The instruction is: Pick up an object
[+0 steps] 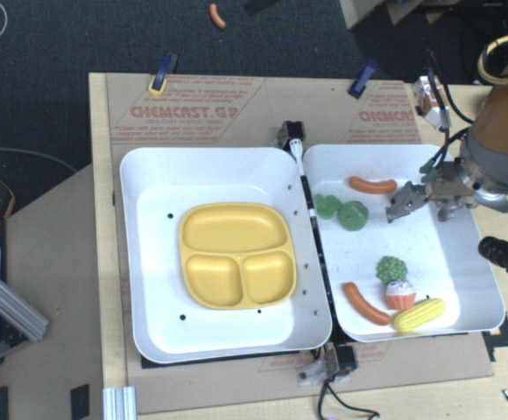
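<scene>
While the claw (409,201) hangs spread over the right bin (464,318), two sausages (372,184), two green rounds (353,215), broccoli (391,269), corn (419,314) lie there.

I see open floor mid right bin (464,261); sausage (372,184) and peas (342,211) crowd above, broccoli (391,269), corn (419,314) below.

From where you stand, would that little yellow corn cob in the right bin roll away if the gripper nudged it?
Probably. The corn cob looks rounded and elongated, so a sideways push would likely roll it. It lies by the bin's near rim, beside a sausage, which might stop it. It looks like a light plastic toy, so it should shift easily.
</scene>
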